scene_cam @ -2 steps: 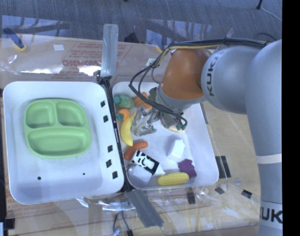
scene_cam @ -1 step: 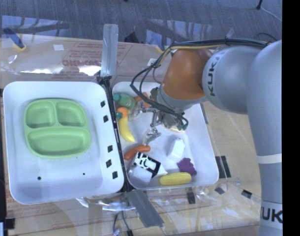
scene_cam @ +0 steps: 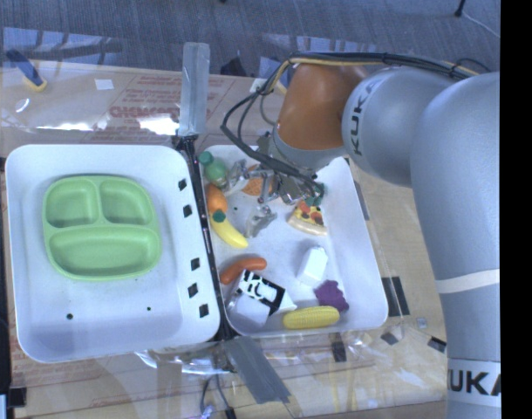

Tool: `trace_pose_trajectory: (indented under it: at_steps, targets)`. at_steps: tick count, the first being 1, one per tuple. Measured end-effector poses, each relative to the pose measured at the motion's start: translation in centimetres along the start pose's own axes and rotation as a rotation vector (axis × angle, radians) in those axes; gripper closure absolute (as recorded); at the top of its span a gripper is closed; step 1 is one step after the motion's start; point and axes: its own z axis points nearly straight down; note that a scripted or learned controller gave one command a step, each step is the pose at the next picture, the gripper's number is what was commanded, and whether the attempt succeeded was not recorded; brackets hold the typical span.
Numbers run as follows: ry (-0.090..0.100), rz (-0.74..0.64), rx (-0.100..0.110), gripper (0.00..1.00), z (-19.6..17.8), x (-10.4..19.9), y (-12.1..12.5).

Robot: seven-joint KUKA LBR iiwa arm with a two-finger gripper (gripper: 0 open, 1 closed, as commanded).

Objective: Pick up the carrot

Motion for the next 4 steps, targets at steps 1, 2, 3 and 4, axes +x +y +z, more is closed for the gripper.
trace_pose_trajectory:
  at_steps: [1, 2, 3, 4]
  targets:
    - [0.022, 0.257, -0.012, 0.0, -0.1, -0.4, 0.8]
    - [-0.017, 0.188, 0.003, 0.0, 0.1, 3.5, -3.9]
    - [-0.022, 0.182, 0.004, 1.0, -1.1, 3.3, -3.7]
    - [-0.033, 0.354, 0.004, 1.0, -16.9, 4.5, 4.3]
